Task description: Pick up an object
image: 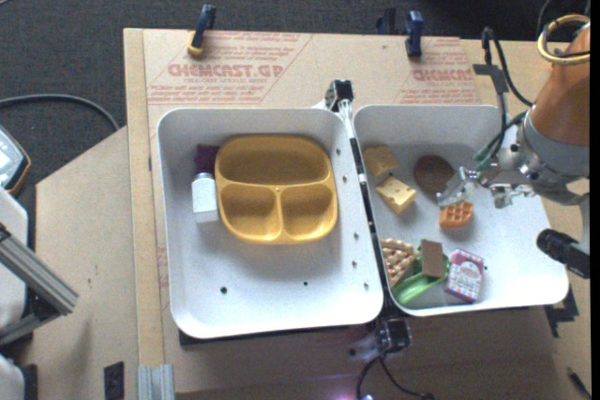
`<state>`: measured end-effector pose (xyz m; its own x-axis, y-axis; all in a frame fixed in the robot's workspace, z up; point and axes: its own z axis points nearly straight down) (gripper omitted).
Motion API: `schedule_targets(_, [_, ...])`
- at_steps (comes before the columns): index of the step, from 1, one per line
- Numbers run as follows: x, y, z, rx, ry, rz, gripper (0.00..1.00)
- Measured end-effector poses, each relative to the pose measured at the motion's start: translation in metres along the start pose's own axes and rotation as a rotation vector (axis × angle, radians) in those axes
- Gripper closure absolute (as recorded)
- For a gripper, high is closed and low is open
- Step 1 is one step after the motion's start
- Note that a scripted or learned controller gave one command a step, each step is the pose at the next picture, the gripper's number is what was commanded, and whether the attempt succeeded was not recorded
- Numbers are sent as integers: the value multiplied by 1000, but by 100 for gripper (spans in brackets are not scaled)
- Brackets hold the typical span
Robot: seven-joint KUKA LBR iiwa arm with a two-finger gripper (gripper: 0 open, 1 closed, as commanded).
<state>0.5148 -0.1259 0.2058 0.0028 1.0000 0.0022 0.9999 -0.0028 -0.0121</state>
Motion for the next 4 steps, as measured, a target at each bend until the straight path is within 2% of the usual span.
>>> schedule_targets(1, [0, 3, -6, -12, -2, -3, 0])
schedule_targets(2, [-4, 9, 54, -4, 0, -2, 0])
schedule_targets(3, [-3, 11, 115, -13, -4, -2, 0])
schedule_targets(4, [-5, 13, 117, -16, -5, -1, 0])
